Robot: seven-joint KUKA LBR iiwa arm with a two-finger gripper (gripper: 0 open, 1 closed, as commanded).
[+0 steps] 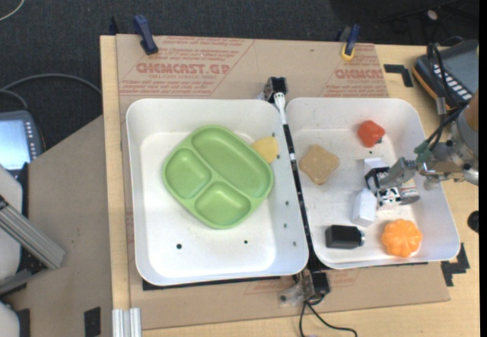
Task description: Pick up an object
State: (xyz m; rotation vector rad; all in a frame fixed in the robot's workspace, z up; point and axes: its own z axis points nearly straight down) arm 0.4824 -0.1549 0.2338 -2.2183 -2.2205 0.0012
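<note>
In the right bin (434,130) my gripper (388,189) hangs low, reaching in from the right edge. A white block (364,208) lies right beside it on its lower left, touching or nearly touching. An orange pumpkin-shaped toy (401,237) sits just below the gripper. A black block (344,236) lies near the bin's front wall. A tan flat piece (319,164) rests to the left, and a red toy (370,132) sits toward the back. Nothing is visibly lifted off the bin floor.
The left bin (144,198) holds a green divided plate (218,176) and a pale yellow piece (266,148) against the shared wall. A black clamp (275,87) sits where the bins meet at the back. The arm's wrist (449,164) overhangs the right rim.
</note>
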